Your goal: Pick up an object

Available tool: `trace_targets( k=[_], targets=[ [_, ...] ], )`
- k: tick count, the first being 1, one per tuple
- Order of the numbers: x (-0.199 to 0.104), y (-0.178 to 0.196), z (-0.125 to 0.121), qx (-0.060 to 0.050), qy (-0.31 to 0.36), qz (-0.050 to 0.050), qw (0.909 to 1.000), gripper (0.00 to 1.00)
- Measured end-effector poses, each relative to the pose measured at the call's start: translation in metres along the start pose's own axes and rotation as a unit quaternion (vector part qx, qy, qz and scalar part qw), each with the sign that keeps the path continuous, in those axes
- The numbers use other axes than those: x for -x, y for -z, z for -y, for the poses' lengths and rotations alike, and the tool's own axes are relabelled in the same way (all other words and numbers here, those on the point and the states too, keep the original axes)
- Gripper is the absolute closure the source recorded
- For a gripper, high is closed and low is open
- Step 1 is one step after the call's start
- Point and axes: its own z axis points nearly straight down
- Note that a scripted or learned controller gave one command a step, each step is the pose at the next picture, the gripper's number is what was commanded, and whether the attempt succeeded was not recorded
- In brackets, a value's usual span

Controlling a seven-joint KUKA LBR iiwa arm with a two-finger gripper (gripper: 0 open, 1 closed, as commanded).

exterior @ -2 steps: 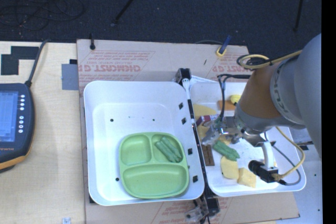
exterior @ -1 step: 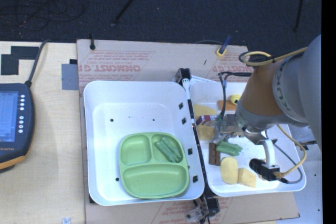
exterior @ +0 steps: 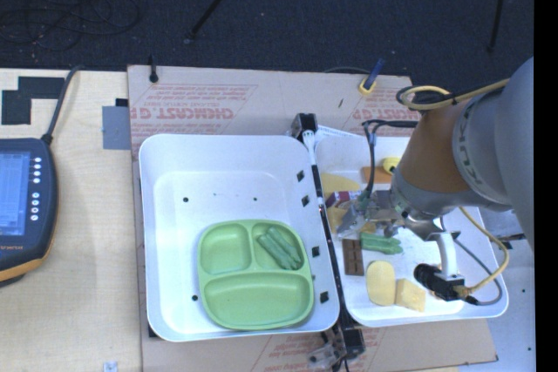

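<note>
My gripper [exterior: 359,218] hangs low in the right bin [exterior: 488,309], near its left wall, with the grey arm and orange band reaching in from the right. Right under it lie a green piece [exterior: 382,245] and a yellow flat piece [exterior: 336,183]. A brown block [exterior: 353,257] lies just below, next to a pale yellow round piece [exterior: 380,282] and a yellow wedge [exterior: 411,294]. A small yellow thing [exterior: 391,164] shows above the wrist. Nothing can be seen between the gripper's tips.
The left bin [exterior: 174,179] holds a green divided tray [exterior: 255,274] with green bean pods [exterior: 279,248] in its upper right compartment. A tablet-like pendant [exterior: 22,200] lies on the bench at far left. Cardboard lies under both bins.
</note>
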Motion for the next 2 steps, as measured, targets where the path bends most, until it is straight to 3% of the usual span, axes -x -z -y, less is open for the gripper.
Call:
trace_targets(
  k=[1, 2],
  targets=[
    [0.006, -0.014, 0.014, -0.003, 0.001, 0.001, 1.0, 0.0],
    [0.006, -0.003, 0.014, -0.003, 0.0, -0.001, 1.0, 1.0]
  ],
)
